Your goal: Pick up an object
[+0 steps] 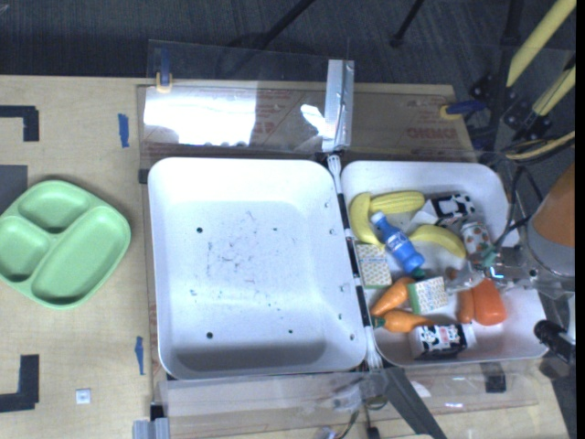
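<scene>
The right bin (494,183) holds a pile of small objects. Two yellow bananas (395,203) lie at its far side, with a blue bottle (399,245) slanting across them. Two carrots (395,295) sit near the divider, beside a green and white packet (430,293). A black and white can (441,337) lies at the near wall. My gripper (487,268) reaches in from the right and hangs low over the bin's right part, just above an orange object (488,305) and next to a small printed can (474,237).
The left bin (183,190) stands beside the right one, with a clear plastic sheet (238,117) behind it. A green divided plate (62,241) rests on the bench at far left. The arm's orange band (559,216) fills the right edge.
</scene>
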Controlling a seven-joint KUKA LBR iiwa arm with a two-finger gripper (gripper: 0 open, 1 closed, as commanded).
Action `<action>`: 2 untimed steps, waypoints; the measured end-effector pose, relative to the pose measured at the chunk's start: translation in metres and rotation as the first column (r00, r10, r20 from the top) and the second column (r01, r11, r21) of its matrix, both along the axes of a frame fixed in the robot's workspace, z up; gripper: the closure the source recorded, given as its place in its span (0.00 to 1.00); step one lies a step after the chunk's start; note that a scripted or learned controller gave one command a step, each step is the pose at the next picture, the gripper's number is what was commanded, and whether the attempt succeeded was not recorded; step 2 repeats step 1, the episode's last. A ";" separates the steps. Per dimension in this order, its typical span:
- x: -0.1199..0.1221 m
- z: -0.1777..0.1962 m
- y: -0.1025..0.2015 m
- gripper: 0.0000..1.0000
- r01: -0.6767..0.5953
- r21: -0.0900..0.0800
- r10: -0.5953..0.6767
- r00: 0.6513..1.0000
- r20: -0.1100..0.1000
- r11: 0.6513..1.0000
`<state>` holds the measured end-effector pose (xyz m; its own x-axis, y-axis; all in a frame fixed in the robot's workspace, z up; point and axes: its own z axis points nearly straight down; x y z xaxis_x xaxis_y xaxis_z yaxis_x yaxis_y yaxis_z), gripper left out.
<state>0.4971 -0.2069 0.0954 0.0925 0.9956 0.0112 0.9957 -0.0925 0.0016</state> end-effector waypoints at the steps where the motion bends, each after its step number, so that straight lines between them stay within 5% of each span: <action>1: 0.001 0.012 -0.004 1.00 0.005 -0.007 -0.004 1.000 0.006 1.000; 2: 0.001 0.012 -0.004 1.00 0.005 -0.007 -0.004 1.000 0.006 1.000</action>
